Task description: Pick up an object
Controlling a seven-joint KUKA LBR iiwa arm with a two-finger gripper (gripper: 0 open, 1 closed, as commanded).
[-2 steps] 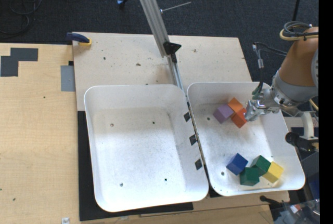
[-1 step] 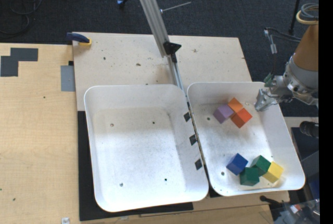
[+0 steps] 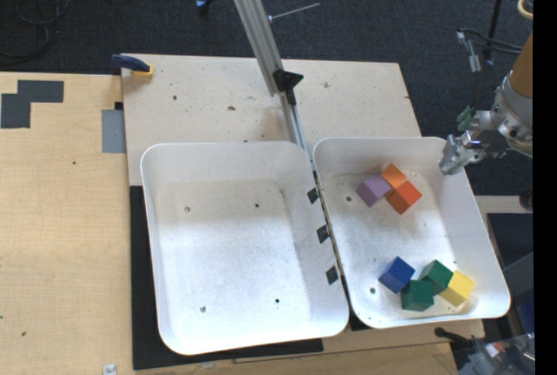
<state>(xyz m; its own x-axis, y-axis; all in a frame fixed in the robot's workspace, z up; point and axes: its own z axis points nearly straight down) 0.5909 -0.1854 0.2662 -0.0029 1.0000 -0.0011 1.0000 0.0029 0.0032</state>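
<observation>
1. Gripper (image 3: 456, 153): positioned at the far right edge of the right bin (image 3: 483, 225), at or just above its rim. Whether it is released or clenched cannot be told; nothing is visibly held in it.
2. Arm (image 3: 522, 95): enters from the right side of the view. The wrist section is grey, with a tan-orange segment visible above it at the frame edge.
3. Upper block cluster, right bin: a purple block (image 3: 375, 189) lies just beside an orange block (image 3: 401, 188), the two touching. Both sit in the far half of the bin, near the gripper but apart from it, to its left.
4. Lower block cluster, right bin: a blue block (image 3: 397, 274), two green blocks (image 3: 419, 294) (image 3: 439, 275) and a yellow block (image 3: 459, 287) are grouped in the near right corner. The green blocks touch each other; the yellow block touches the nearer green one. The blue block sits just left of the greens.
5. Left bin (image 3: 165, 190): adjoins the right bin along a shared middle edge marked with three small black tabs (image 3: 322, 233).
6. Aluminium rail (image 3: 258, 25): rises at a slant from the bench behind the bins, topped by a checkered marker.
7. Bench (image 3: 209, 95): light wood, speckled, with a blue-handled clamp (image 3: 130, 63) at its far left corner.
</observation>
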